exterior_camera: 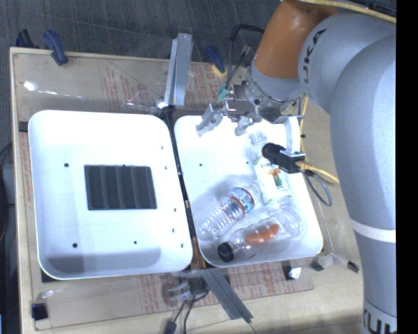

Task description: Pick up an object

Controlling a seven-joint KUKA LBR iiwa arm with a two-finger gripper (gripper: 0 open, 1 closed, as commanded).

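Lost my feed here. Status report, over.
Claw open, empty, above far end of right bin. Clear bottles lie at its near end. Nothing between them.

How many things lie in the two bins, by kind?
clear plastic bottles, right bin: 3
black ribbed panel, left bin: 1
Total: 4

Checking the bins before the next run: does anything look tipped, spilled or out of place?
Nothing looks spilled or broken. The clear bottles in the right bin lie on their sides, heaped together; the dark ribbed slab lies flat in the left bin.
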